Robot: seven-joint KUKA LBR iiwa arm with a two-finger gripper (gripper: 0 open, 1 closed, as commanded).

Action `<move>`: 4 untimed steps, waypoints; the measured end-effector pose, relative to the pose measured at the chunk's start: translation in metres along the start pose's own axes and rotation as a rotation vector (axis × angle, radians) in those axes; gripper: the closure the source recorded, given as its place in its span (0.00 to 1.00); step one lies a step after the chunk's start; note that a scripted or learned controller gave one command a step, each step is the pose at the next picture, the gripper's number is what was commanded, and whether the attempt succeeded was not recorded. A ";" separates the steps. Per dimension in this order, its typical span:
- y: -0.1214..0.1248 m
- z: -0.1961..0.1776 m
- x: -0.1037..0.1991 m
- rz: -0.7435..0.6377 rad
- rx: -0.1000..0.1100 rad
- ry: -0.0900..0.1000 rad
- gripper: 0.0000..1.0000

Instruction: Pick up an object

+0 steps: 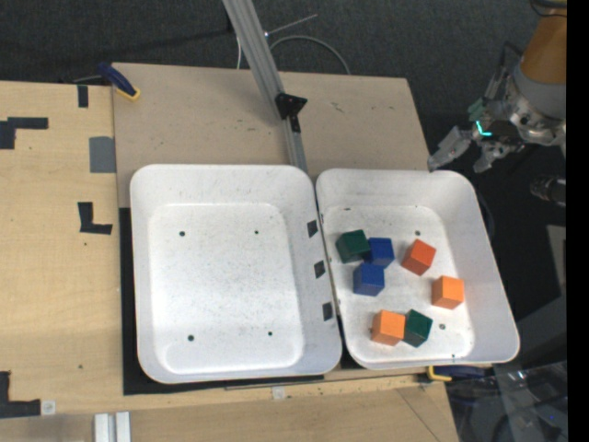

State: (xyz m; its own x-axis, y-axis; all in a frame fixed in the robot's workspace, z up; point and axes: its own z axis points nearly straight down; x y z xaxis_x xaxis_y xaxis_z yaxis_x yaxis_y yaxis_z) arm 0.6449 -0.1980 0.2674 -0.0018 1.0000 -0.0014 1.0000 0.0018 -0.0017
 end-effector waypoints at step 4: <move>0.005 0.157 -0.007 -0.002 0.000 0.000 1.00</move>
State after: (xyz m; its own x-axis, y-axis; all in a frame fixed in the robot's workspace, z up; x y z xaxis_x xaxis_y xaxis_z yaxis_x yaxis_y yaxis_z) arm 0.6492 -0.2054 0.1107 -0.0033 1.0000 -0.0014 1.0000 0.0033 -0.0016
